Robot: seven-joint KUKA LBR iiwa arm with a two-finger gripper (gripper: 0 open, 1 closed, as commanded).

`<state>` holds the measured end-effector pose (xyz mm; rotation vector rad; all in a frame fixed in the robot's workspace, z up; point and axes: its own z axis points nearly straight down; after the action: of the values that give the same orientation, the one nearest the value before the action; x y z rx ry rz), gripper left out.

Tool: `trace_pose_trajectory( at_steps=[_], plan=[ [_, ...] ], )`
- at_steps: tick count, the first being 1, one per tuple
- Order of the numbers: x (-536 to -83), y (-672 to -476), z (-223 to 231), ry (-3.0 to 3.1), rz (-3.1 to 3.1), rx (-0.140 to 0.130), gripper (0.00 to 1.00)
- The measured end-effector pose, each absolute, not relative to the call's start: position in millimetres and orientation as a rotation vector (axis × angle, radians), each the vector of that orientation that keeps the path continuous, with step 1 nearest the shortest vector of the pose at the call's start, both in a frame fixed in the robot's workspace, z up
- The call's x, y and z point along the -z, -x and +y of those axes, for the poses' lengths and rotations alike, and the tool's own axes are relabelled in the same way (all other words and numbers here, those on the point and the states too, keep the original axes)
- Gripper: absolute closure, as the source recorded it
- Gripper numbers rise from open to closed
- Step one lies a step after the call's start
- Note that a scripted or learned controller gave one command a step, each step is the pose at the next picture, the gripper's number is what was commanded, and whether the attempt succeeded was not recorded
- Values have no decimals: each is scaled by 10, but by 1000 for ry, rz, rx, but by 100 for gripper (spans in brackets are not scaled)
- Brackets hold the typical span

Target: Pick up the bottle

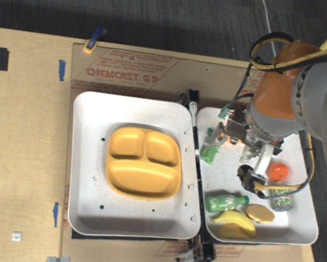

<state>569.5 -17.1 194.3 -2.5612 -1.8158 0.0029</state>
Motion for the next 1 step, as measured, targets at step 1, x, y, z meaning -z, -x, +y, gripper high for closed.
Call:
trace_pose_trajectory(
  at_steps=[1],
  plan=[
    [-1845,-5636,50,2833,-1354,-3,0]
  ],
)
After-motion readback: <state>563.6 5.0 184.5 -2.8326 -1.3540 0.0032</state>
